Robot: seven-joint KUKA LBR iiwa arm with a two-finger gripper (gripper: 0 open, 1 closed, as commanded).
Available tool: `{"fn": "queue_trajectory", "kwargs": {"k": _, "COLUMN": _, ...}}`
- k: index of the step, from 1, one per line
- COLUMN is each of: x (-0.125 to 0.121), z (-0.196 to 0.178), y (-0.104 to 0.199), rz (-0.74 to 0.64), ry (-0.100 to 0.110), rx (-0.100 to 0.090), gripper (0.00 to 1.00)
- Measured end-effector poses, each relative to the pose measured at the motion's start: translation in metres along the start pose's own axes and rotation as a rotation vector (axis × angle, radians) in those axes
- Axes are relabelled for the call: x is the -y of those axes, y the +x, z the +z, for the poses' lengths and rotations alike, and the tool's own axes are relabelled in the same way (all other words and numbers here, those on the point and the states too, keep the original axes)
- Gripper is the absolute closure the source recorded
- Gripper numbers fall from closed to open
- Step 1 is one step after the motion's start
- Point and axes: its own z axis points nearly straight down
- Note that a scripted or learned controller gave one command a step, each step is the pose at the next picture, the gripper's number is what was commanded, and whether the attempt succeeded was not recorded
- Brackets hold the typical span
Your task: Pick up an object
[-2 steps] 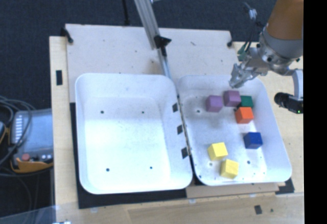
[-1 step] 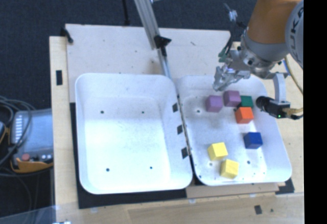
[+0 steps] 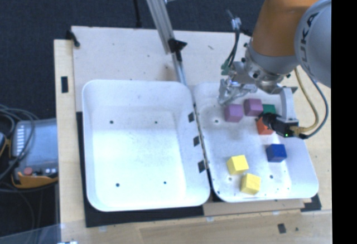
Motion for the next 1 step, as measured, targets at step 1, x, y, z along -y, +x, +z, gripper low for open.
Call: {"fn": "queue_trajectory", "kwargs": {"k": 1, "x": 0.0167, "z": 0.0138, "y": 0.056, "rz": -0.001, "ry": 0.0, "rx": -0.001, "gripper": 1.0}}
